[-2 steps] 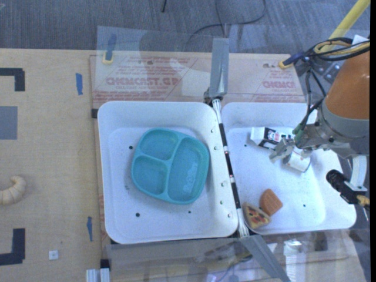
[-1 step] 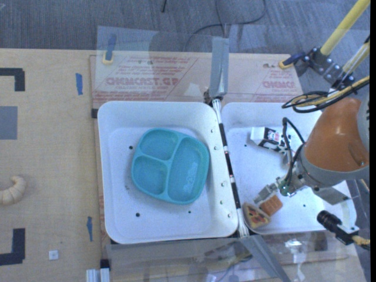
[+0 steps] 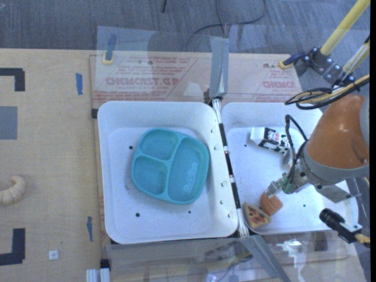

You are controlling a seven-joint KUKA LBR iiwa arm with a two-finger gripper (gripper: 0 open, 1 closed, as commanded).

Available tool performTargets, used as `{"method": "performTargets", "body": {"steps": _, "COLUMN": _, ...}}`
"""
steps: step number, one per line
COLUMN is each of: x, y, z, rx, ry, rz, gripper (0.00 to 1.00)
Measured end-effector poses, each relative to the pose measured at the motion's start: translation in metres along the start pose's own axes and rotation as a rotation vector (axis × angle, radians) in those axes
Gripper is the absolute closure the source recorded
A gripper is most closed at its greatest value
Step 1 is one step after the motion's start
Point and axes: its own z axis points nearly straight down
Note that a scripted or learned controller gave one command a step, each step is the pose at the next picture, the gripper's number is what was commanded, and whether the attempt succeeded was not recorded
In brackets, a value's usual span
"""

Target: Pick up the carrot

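My tool (image 3: 277, 188) hovers right over the carrot (image 3: 271, 205), beside the pizza slice (image 3: 255, 215); grip state, can't tell.

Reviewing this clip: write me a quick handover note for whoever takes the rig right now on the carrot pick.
Pincer: low in the right bin, right above the carrot; whether it is open or shut can't be made out from this view.
Carrot: lies on the right bin's floor near its front left corner, beside a pizza slice toy.
Also in the right bin: a small black-and-white carton toward the back. The left bin holds a teal divided plate.
Done: arm brought down to the carrot.
Left: confirm a grasp, then lift.
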Motion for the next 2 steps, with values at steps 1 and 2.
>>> {"method": "performTargets", "body": {"steps": 1, "x": 0.081, "y": 0.035, "z": -0.06, "rx": 0.003, "ry": 0.0, "rz": 0.259, "gripper": 1.0}}
{"method": "performTargets", "body": {"steps": 2, "x": 0.024, "y": 0.011, "z": -0.076, "rx": 0.001, "ry": -0.001, "rz": 0.372, "gripper": 1.0}}
